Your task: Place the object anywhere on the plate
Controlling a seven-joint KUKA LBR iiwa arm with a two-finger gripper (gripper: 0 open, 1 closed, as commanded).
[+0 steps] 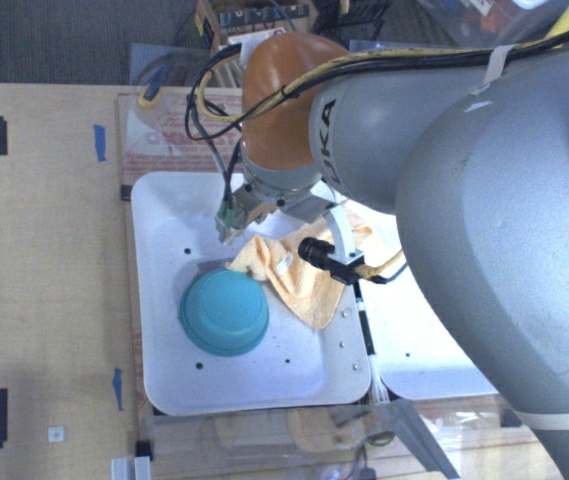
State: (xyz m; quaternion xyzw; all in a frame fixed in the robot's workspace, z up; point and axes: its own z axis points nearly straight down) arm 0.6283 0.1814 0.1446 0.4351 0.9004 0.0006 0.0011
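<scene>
End effector (pixel 232 220) above yellow cloth (pixel 299 273), beside teal bowl (pixel 224 312)

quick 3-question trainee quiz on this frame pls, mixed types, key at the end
1. True or false: the teal bowl sits in the left bin.
2. What lies directly right of the bowl? A) orange cloth B) red cup C) metal spoon
3. Fill in: the gripper hangs over the bin's ___ half, above the bowl in the picture.

Key: 1 true; 2 A, the orange cloth; 3 upper.
</scene>
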